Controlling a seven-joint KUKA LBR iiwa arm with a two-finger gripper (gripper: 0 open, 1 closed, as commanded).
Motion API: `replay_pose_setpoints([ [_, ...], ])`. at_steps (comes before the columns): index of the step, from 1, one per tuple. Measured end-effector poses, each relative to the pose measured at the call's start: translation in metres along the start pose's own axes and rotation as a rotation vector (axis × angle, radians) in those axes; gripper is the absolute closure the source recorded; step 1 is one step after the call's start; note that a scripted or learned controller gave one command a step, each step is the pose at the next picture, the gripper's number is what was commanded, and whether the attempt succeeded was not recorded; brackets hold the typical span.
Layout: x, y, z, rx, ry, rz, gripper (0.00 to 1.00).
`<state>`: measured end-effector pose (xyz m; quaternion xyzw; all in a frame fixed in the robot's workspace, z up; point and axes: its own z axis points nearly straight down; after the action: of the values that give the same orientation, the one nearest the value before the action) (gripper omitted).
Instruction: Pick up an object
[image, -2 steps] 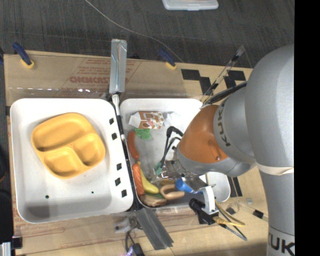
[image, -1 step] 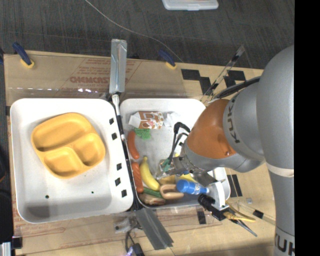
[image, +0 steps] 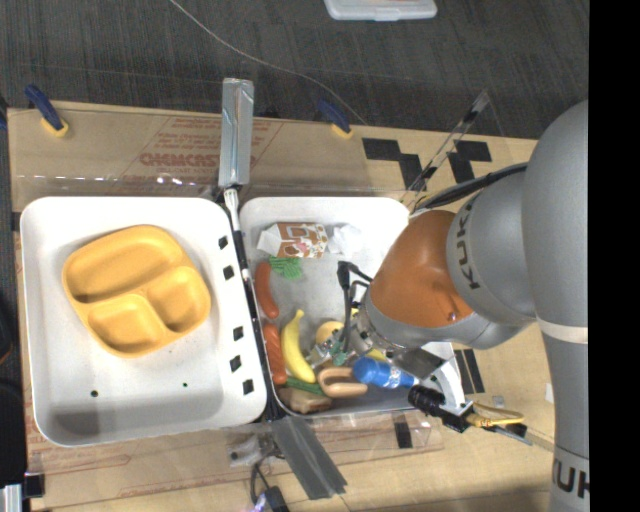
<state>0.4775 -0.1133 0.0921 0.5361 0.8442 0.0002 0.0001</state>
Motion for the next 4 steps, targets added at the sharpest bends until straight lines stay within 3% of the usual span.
replay_pose_setpoints([
  [1,0.012,0.005,0.0,0.002,0.002,-0.096,1.0],
  [2,0.018,0.03,-0.103,-0.006,-0.003,-0.113,1.0],
  [3,-0.008,-0.004,0.0,0.0,0.001,-0.215,1.0],
  [4,-0.026,-0.01,-0.078,-0.001,-0.001,-0.008,1.0],
])
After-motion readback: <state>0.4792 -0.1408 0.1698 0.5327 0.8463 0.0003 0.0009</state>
